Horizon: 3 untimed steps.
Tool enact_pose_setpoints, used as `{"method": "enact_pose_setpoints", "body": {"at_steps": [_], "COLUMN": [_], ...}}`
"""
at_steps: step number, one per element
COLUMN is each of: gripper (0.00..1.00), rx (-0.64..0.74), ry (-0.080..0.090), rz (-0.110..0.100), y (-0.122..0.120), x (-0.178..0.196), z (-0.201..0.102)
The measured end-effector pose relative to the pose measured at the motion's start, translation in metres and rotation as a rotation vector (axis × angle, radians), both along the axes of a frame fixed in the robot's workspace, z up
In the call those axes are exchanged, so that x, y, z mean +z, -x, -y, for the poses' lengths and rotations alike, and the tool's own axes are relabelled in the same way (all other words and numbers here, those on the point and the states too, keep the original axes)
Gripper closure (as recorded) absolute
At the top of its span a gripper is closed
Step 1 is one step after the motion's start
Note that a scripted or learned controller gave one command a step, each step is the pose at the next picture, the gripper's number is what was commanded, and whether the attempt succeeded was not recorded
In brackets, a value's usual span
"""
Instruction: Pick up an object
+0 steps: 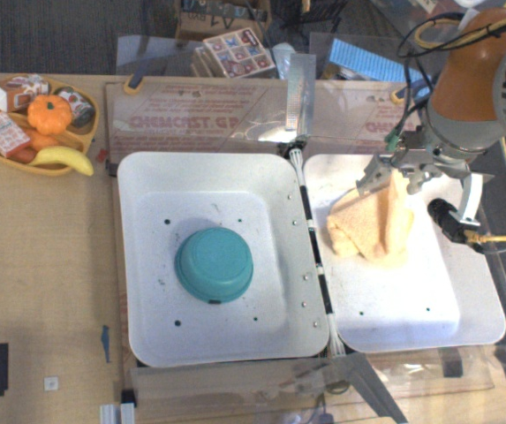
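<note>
I'm looking down on the two bins, and the arm [478, 69] is reaching in from the right over the right bin [429, 312]. The gripper [396, 173] is hanging at the upper part of that bin, and a pale yellow cloth [372, 223] is trailing from just under it. The cloth's upper tip is rising in a narrow peak right up into the fingers, so I'm judging the pincer to be closed on that peak, with the rest of the cloth fanning down and to the left, its lower edge seemingly touching the bin floor. Its long axis is running from the gripper down-left towards the divider between the bins.

So the thing I care about is lying directly beneath and slightly left of the pincer, pinched at one end only. Any lift from here is depending on that small pinch holding while the bulk is dragging free.

The teal bowl [215, 264] is sitting upside down in the left bin [147, 193], well apart from the gripper, and I'm leaving it alone.

What I'm struggling with: the fingertips themselves are merging with the metal bracket and the cloth's peak, so I'm not able to see how much fabric is between them. A black part with a cable [451, 221] is sticking out to the right of the cloth, and whether it is touching the fabric is hard to make out
</note>
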<state>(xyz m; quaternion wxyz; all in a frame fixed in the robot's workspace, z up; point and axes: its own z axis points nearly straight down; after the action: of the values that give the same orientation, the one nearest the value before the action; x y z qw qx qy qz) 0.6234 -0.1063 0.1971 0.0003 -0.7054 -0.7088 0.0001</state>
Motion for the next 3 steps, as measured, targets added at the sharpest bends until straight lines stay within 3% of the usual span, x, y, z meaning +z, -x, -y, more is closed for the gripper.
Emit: {"method": "enact_pose_setpoints", "body": {"at_steps": [1,2,3], "gripper": [0.0,0.0,0.0], "rx": [-0.06,0.021,0.231], "ry": [0.002,-0.005,0.004], "rz": [0.009,0.016,0.015], "y": [0.003,0.017,0.039], "x": [-0.099,-0.105,-0.105], "z": [0.025,0.107,0.035]}}
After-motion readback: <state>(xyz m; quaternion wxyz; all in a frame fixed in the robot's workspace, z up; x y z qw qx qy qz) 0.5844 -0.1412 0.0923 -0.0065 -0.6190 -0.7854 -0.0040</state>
